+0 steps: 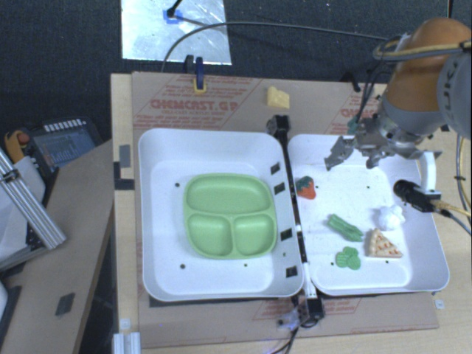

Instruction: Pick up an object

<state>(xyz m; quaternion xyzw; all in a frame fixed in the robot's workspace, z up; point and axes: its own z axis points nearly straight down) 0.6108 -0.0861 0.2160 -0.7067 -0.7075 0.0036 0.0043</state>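
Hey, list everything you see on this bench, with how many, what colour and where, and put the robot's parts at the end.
bins: two, white, side by side on the bench
tray: one, green, three compartments, in the left bin
strawberry: one, red with green top, right bin by its left wall
pickle: one, green, middle of the right bin
broccoli: one, green, front of the right bin
pizza slice: one, orange-tan, right of the broccoli
white lump: one, above the pizza slice
yellow block: one, on the board behind the bins
arm: one, grey and orange, from the right
hand: one, over the right bin's back
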